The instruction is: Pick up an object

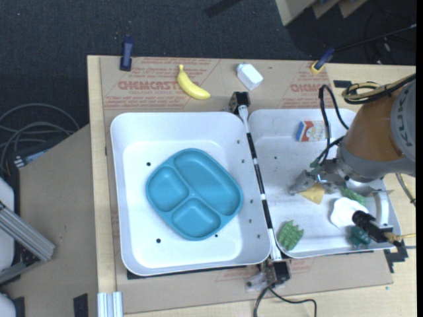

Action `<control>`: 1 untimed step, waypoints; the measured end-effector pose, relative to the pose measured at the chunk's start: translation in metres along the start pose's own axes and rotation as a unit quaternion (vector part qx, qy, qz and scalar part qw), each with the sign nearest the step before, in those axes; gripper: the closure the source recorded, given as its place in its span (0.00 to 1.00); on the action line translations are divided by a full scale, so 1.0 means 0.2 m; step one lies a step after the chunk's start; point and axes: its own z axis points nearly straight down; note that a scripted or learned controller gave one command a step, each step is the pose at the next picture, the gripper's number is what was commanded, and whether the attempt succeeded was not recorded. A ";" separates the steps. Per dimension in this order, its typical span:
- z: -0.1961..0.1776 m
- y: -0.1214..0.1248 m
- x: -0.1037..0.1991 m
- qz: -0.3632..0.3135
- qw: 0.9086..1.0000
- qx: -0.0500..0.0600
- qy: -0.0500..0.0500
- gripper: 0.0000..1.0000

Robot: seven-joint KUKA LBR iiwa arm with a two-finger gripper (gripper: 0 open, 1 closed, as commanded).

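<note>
Gripper [305,182] sits low in the right bin [277,144], centre-right of frame, just beside a yellow wedge [315,195]. Can't tell if it's spread or closed, and nothing shows as pinched. Likely target is the wedge, w/ a green leafy piece [289,234] lower left of it and a white lump [344,211] to its right. To do it well: centre over the wedge, stay off the neighbours, close across the narrow side, lift straight up.
</note>
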 end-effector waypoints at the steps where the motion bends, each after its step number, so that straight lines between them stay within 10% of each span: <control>1: -0.07 0.02 -0.01 0.001 1.000 -0.008 -0.003 1.00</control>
